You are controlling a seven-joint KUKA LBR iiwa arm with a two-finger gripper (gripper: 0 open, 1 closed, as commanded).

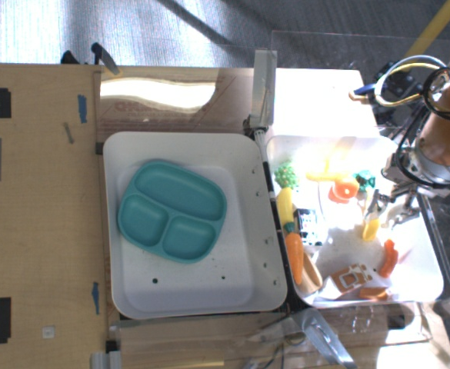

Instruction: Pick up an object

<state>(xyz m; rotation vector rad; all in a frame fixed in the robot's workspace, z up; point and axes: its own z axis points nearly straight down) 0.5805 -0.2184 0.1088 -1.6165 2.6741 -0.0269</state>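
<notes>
Wooden bench (pixel 40 206): left bin (pixel 132 283) holds a teal divided plate (pixel 172 211); gripper (pixel 386 210) over cluttered right bin (pixel 425 275), fingers clenched on a yellow piece (pixel 371 227)

A teal divided plate (pixel 172 211) lies in the left white bin (pixel 232 283) (three compartments); brown cardboard (pixel 36 206) covers the desk beside it, left

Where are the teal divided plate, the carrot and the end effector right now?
teal divided plate (pixel 172 211): camera view, on the ridge between its compartments.
carrot (pixel 294 254): camera view, mid-body of the orange root.
end effector (pixel 384 208): camera view, between its fingertips, above the right bin.
</notes>
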